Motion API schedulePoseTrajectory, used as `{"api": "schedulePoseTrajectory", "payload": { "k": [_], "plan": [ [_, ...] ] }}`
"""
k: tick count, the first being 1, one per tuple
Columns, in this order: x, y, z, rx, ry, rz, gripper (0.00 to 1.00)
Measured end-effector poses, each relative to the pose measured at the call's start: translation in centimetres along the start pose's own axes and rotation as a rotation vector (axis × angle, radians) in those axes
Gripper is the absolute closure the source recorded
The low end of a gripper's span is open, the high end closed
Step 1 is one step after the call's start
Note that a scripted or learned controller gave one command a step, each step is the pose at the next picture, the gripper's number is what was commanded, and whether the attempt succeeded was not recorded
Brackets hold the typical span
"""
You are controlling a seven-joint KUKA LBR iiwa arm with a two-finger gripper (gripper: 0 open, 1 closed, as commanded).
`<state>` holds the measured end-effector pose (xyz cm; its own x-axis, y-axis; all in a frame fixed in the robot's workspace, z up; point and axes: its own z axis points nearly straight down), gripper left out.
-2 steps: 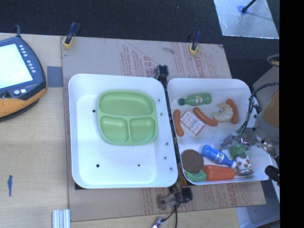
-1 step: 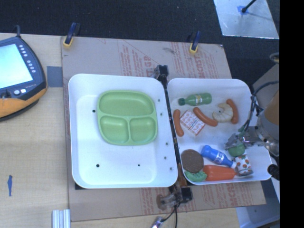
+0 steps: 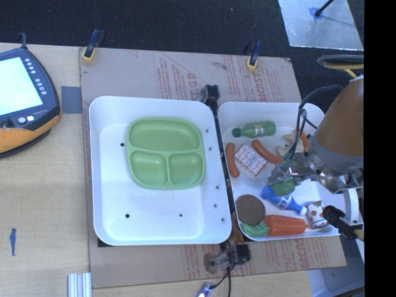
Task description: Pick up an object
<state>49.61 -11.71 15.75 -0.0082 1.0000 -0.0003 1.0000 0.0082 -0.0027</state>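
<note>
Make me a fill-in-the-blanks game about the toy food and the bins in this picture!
1. The green divided plate lies in the ____ bin.
2. The green bottle lies at the far end of the ____ bin.
3. The brown round patty lies right next to the orange ____.
4. The divided plate has ____ compartments.

Missing words: left; right; carrot; three
</note>
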Motion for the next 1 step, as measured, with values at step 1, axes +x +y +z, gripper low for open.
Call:
{"api": "schedulePoseTrajectory", "payload": {
  "k": [1],
  "plan": [
    [5.23, 4.99, -3.43, 0.001, 0.002, 0.004, 1.00]
  ]
}}
